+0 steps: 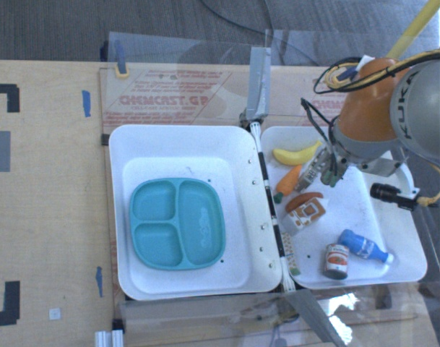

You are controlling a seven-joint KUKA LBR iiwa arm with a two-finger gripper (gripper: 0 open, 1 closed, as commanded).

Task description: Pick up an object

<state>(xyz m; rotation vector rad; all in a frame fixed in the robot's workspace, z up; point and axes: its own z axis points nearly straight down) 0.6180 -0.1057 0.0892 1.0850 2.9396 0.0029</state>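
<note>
My gripper (pixel 315 175) hangs low over the upper left part of the right bin (pixel 404 259), below the arm's orange band. Just to its left lies an orange carrot (pixel 287 181), close to the gripper or touching it. A yellow banana (pixel 295 154) lies above the carrot. Under the gripper sit a brown sausage-like piece (pixel 305 199) and a small printed packet (pixel 309 214). Nearer the front of the bin are a red-labelled can (pixel 337 261) and a blue bottle (pixel 364 246) on its side.
The left bin (pixel 126 150) holds a teal divided plate (pixel 178 223). A grey divider post (pixel 259 85) stands between the bins at the back. Black and yellow cables (pixel 335 74) loop by the arm at the right.
</note>
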